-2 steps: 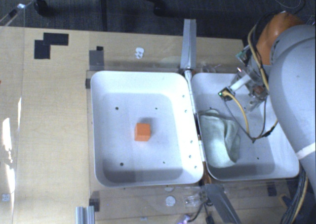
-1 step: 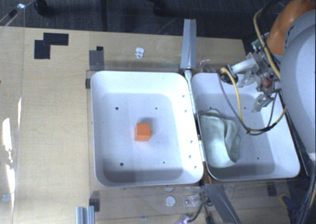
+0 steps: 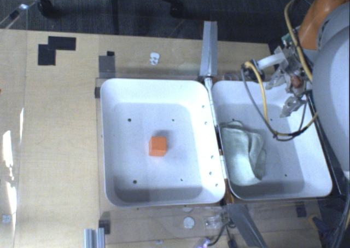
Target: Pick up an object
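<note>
Cables (image 3: 262,104) clutter the hand (image 3: 287,85) over the right bin (image 3: 306,186), so its grip cannot be told.

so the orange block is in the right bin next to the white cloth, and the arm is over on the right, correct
Not quite. The camera view shows the orange block alone in the left bin, while the white cloth lies in the right bin. The arm is indeed on the right.
</note>
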Motion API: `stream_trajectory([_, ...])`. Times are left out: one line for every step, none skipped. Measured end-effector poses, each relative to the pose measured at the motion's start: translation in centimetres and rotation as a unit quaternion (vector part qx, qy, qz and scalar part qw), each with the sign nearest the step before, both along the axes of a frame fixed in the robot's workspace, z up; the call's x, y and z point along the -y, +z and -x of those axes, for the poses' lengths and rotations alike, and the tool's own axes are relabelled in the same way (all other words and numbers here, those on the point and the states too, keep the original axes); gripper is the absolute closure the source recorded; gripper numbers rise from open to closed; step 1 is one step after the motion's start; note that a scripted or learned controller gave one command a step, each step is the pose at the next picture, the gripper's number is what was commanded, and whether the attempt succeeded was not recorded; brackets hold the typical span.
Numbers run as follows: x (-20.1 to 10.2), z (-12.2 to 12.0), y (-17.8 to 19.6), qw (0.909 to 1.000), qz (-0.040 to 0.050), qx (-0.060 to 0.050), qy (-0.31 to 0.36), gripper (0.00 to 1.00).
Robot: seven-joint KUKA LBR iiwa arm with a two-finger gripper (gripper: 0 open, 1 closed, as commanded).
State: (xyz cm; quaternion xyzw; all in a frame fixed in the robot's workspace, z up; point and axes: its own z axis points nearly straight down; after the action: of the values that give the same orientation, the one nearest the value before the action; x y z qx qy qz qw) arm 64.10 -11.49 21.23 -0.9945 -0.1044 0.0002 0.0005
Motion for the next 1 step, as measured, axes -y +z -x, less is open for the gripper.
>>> stream_trajectory([1.66, -1.75, -11.69, 1.0000, 0.0001, 0.000, -0.001, 0.00])
